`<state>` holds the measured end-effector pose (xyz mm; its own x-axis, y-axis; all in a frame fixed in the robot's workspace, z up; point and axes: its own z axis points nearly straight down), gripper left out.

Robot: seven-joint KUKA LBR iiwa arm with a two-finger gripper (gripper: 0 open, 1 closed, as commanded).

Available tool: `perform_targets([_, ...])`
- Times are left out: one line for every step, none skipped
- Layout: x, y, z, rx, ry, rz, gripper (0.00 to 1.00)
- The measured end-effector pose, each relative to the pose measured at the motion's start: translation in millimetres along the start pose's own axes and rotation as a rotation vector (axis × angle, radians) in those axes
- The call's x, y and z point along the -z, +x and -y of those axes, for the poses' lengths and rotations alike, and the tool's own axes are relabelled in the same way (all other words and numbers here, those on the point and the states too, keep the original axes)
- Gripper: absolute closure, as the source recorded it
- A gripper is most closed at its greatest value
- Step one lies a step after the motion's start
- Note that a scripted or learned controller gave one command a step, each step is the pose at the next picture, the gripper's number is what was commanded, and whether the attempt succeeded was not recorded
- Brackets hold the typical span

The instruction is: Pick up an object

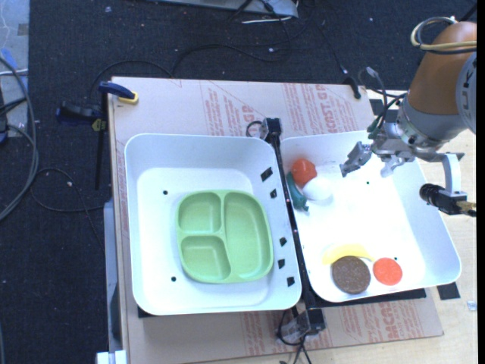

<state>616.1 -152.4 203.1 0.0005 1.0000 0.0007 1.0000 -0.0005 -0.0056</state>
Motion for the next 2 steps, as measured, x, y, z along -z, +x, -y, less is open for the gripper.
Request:
perform_targets([3.0, 0.2, -1.3, 0.001, -0.006, 0.001, 0.0])
perform_targets([-42.2, 5.6, -6.3, 0.001, -0.002, 0.0, 0.0])
